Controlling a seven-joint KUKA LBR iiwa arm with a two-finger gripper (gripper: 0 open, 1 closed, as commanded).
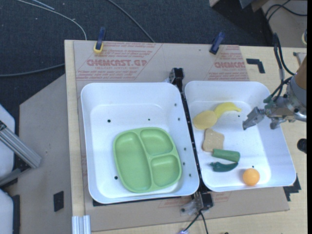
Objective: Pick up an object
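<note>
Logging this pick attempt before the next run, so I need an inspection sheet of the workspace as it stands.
Surface: bench board printed with red lettering, bearing left bin and right bin side by side.
Job's things: in the right bin, yellow banana, yellow round piece, tan slice, two green pieces, orange ball.
Clutter: green divided tray in the left bin.
Grippers: gripper over the right bin's upper right, nothing seen between its fingers.
Cables: black cable across the floor, upper left.
Surroundings: dark carpet; blue clamps on the board's far edge.
</note>
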